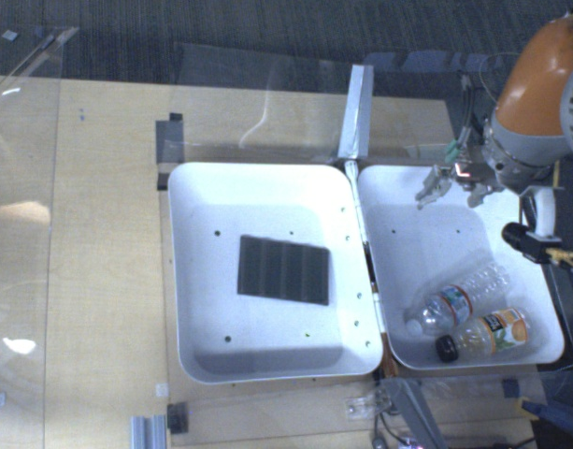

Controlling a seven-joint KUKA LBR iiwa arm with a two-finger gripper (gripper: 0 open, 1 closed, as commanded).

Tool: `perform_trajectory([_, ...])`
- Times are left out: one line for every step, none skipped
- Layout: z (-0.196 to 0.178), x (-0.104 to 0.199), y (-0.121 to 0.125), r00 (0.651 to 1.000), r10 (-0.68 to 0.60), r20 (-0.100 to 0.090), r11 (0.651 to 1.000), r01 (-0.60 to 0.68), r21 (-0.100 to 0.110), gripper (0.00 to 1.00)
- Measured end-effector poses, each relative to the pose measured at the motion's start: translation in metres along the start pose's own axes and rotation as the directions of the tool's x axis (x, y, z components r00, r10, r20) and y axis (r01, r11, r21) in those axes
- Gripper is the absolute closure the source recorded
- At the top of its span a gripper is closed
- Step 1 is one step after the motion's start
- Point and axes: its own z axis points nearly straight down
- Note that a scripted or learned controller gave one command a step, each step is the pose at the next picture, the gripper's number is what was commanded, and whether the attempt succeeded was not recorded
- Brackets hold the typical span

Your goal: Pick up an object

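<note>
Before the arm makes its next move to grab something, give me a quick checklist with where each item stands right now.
1. Gripper carrying nothing: ok, fingers spread above the right bin.
2. Targets present: ok, clear water bottle and juice bottle lie in that bin's near end.
3. Gripper over a target: not ok, it hangs above the bin's far end.
4. Bottles apart: cannot tell, they lie close together.
5. Left bin target: not ok, just a flat dark ribbed mat.

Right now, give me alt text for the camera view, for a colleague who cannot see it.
The gripper hovers open over the far end of the right bin, holding nothing. Two plastic bottles lie at that bin's near end. The left bin holds a dark ridged mat.
</note>
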Motion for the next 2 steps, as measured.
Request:
perform_trajectory([0.117,-0.036,-0.086,0.991,0.137,0.001,0.991,-0.137,-0.003,0.0])
perform_trajectory([0.125,-0.009,-0.105,0.999,0.042,0.003,0.999,-0.042,-0.027,0.0])
